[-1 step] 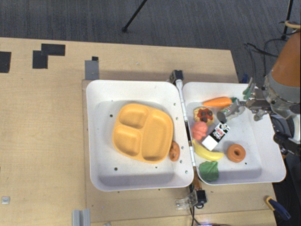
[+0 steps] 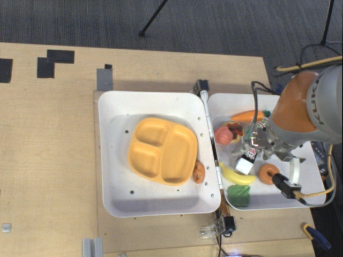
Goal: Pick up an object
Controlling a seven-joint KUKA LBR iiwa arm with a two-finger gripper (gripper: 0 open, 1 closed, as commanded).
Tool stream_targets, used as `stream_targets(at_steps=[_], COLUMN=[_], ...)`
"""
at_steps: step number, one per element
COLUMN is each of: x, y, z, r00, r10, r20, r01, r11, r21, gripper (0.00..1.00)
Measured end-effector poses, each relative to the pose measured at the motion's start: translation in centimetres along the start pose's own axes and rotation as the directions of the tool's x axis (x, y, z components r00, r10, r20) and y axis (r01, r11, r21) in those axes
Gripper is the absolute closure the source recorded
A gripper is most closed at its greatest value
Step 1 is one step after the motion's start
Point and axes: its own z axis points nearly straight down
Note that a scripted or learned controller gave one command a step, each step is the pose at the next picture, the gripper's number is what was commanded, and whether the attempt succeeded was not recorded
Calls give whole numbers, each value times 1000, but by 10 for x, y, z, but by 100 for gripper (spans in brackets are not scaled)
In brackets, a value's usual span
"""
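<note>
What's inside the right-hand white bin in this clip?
The right white bin holds an orange carrot, pink ball, yellow banana, green block and orange ring. The grey arm covers the rest.

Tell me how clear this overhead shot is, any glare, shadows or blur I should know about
Camera view: even, soft lighting; the yellow divided plate is sharp and casts a faint shadow on the left bin. Mild sheen on the bin's white floor. Around the gripper in the right bin, detail is cluttered and too small to read.
</note>
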Motion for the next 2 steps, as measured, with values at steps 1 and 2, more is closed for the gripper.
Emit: stream_targets(at_steps=[1,2], x=[1,70], y=[1,-16], z=[-11,-135], r00=[1000,988], r10=[0,-152], r20=[0,-1], r01=[0,152], r11=[1000,988], r21=[-2,-3], gripper=[100,100])
